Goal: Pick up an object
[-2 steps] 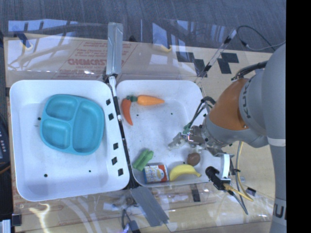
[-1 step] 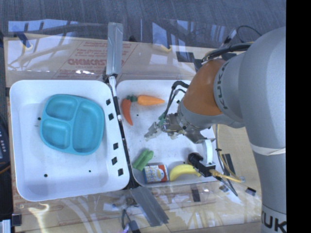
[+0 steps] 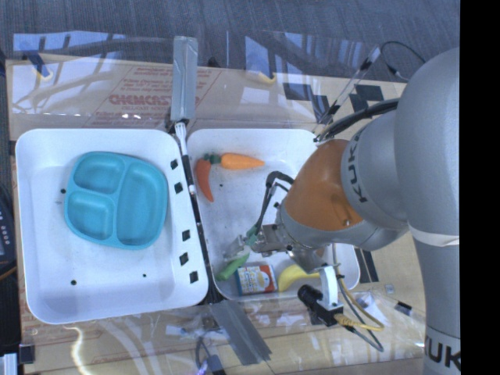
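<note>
The right bin (image 3: 234,201) holds an orange carrot (image 3: 241,162) at its far edge, with a darker red-orange carrot (image 3: 205,180) beside it near the left wall. Along the near edge lie a green vegetable (image 3: 231,269), a small printed carton (image 3: 256,280) and a yellow banana-like piece (image 3: 295,276). My gripper (image 3: 248,244) hangs low over the near half of this bin, just above the green vegetable and the carton. The wrist and the orange band hide much of the bin's right side.
The left bin (image 3: 47,233) holds a blue divided plate (image 3: 117,199). A divider with black clips (image 3: 190,225) separates the two bins. Cables and a black connector (image 3: 316,299) trail off the wrist past the near rim.
</note>
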Available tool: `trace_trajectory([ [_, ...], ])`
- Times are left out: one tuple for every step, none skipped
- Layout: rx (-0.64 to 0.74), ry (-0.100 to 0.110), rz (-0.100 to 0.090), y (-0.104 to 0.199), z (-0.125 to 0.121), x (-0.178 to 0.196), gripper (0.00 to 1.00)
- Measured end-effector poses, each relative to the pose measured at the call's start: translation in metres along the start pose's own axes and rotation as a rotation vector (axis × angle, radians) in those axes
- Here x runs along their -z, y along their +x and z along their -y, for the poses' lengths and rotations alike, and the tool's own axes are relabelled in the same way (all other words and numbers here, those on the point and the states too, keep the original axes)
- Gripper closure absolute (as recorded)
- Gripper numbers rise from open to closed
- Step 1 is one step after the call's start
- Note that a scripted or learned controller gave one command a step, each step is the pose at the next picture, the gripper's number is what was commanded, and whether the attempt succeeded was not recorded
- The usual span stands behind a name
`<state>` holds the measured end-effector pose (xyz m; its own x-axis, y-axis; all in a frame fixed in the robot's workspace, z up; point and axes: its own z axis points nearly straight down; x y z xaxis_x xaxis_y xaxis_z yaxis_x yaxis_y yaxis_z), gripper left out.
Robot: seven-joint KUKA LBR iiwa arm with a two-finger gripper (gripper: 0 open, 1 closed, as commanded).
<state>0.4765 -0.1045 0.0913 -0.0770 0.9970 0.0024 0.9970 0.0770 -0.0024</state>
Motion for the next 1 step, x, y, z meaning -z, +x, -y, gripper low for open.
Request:
trace_trajectory([
  [0.004,-0.002,0.0,-0.0005,-0.0012,0.0099,1.0],
])
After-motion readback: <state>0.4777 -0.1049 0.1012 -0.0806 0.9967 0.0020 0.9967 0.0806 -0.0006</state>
